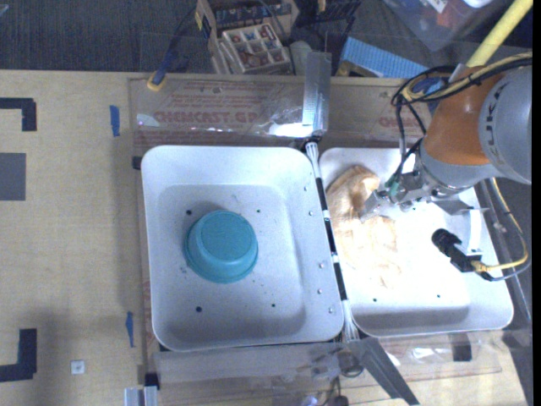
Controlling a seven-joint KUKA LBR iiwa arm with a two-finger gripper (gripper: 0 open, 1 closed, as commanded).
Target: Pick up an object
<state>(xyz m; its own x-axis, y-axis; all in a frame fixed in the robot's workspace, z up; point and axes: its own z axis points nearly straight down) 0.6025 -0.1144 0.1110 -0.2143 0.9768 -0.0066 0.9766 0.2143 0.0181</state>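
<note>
A teal bowl (221, 244) lies upside down in the left bin (169, 176). In the right bin (439, 307) lies a tan, crumpled soft object (359, 222), stretching from the bin's upper left toward its middle. My gripper (382, 201) is low over the right edge of that tan object's upper part, reaching in from the right under the orange wrist band (456, 134). The wrist hides how the tips meet the object.
A metal divider rail (325, 227) runs between the two bins. A black cable end (452, 250) hangs over the right bin's right side. Cardboard and clutter sit beyond the bins' far edge.
</note>
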